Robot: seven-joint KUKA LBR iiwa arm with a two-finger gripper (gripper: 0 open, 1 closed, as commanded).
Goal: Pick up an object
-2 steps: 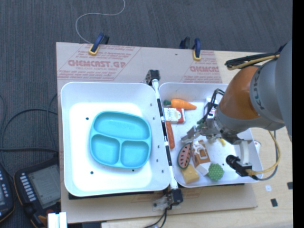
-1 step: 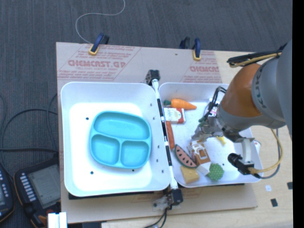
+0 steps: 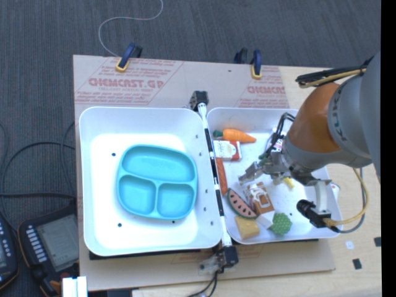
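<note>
My gripper (image 3: 255, 173) hangs low over the middle of the right bin (image 3: 322, 231), reaching in from the right. Just below it lies a small orange and white box (image 3: 260, 196), close to the gripper's tip; whether they touch is unclear. A watermelon slice (image 3: 241, 204) lies to the lower left of it. A carrot (image 3: 239, 135) and a red and white packet (image 3: 226, 149) lie at the bin's back left. An orange stick (image 3: 221, 174) lies along the left wall. Yellow cheese (image 3: 247, 228) and green broccoli (image 3: 281, 223) rest at the front.
The left bin (image 3: 99, 228) holds a blue divided plate (image 3: 158, 181). A black divider bar (image 3: 210, 159) runs between the bins. The arm's grey and orange wrist (image 3: 318, 129) covers the right bin's back right part. Two clamps (image 3: 255, 64) grip the board's far edge.
</note>
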